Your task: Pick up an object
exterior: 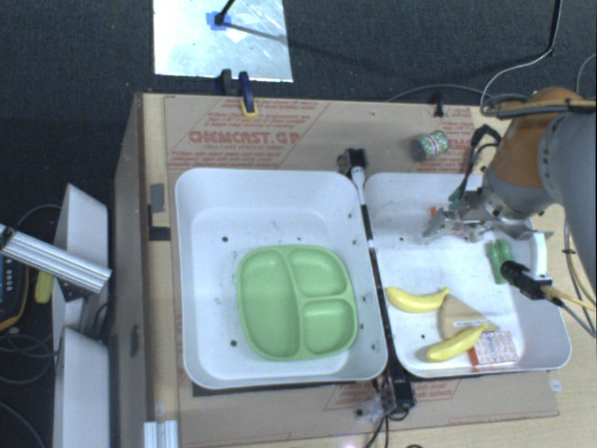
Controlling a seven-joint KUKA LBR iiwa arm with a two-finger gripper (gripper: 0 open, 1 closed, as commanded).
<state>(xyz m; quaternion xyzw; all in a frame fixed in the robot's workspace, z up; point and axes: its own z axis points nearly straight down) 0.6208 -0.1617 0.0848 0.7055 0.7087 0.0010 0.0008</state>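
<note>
Candidate objects lay in the right-hand shallow white plastic bin (560,343): a curved yellow banana (415,299) below and slightly left of the jaws, a second yellow banana (455,344) further below them, resting against a tan wedge-shaped piece (460,314), a small flat red-and-white printed packet (493,347) just beside that, and a green cylindrical item (499,254) below-right of the jaws, near the bin wall. The two-finger gripper (446,224) hung low over bare bin floor in the upper half of that bin, nothing between its jaws; whether they were spread or closed could not be made out. Judgement: the upper banana was the best target, since it lay alone, apart from its neighbours; closing across its narrow width should beat the cluttered pile. The green three-compartment plastic tray (297,301) sat well left of the jaws in the left-hand white bin (201,250). Red print on the cardboard sheet (280,129) above-left read roughly "CHEMCAST GP". The packet's print was too small to read.
</note>
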